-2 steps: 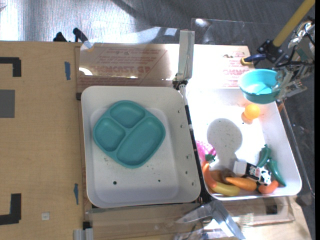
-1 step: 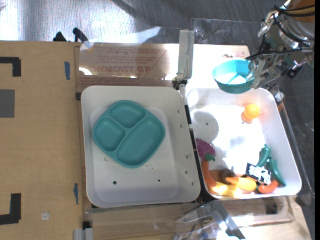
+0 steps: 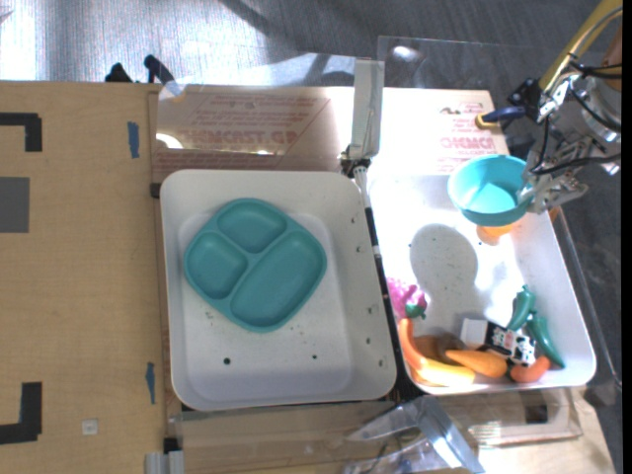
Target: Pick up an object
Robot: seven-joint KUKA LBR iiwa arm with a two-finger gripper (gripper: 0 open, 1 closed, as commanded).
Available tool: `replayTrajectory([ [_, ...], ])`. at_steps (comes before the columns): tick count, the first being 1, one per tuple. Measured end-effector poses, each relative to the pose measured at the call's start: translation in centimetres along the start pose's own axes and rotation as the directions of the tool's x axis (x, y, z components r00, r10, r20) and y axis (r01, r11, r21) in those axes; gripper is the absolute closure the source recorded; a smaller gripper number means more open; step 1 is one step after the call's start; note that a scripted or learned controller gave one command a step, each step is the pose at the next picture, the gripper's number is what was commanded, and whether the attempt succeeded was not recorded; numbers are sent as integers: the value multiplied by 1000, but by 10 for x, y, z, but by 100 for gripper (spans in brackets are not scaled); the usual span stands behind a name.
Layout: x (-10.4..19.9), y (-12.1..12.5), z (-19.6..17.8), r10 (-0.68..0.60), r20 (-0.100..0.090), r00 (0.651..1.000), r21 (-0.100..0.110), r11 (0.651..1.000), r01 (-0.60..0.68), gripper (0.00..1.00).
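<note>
Bins first: the left bin (image 3: 188,363) holds a teal divided plate (image 3: 257,263). Right of that plate, in the right bin (image 3: 568,275), my end effector (image 3: 538,194) meets a blue bowl's (image 3: 486,190) rim; grip state, I cannot tell. I should lift straight, avoiding the near wall. Toys (image 3: 484,354) crowd the bin's front.

Metallic gripper (image 3: 542,192) assembly, black cables, yellow hose (image 3: 585,30)

Right bin's (image 3: 568,294) middle lies open; toys (image 3: 484,354) crowd its near edge.
</note>
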State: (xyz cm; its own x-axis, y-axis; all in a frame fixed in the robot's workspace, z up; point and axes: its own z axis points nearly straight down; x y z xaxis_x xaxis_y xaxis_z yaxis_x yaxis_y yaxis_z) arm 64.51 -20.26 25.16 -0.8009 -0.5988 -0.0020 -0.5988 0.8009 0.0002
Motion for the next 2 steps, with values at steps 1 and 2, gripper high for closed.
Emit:
replayTrajectory([
  [1, 0, -25, -25, -324, 4, 946, 8, 946, 324, 100],
  [2, -5, -28, -63, -773, 1, 634, 9, 634, 773, 100],
])
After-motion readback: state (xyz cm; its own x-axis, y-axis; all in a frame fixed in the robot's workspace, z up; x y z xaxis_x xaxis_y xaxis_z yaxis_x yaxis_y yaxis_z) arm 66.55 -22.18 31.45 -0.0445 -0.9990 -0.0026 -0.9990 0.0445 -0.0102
